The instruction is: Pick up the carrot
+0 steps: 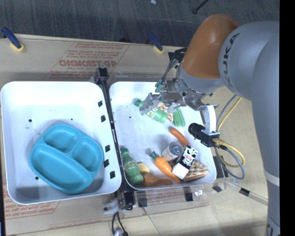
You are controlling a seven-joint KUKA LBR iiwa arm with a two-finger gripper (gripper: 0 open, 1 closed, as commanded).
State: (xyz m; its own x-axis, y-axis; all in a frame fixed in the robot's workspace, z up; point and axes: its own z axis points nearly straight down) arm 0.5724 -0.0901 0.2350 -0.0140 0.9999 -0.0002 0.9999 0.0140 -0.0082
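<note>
The carrot (162, 166), orange with a small green top, lies tilted in the front part of the right bin (132, 132), among other toy foods. My gripper (152, 103) hangs over the back of that bin, well behind the carrot and apart from it. It sits just above a small green bottle (160, 115). The wrist and arm above hide part of the bin's back right corner.
Around the carrot lie a green bottle (131, 168), a brown roll (155, 181), a tin can (175, 150), a cow-patterned carton (186, 160) and a sandwich wedge (197, 171). An orange sausage-like piece (178, 135) lies behind them. The left bin (14, 107) holds a blue divided plate (66, 157).
</note>
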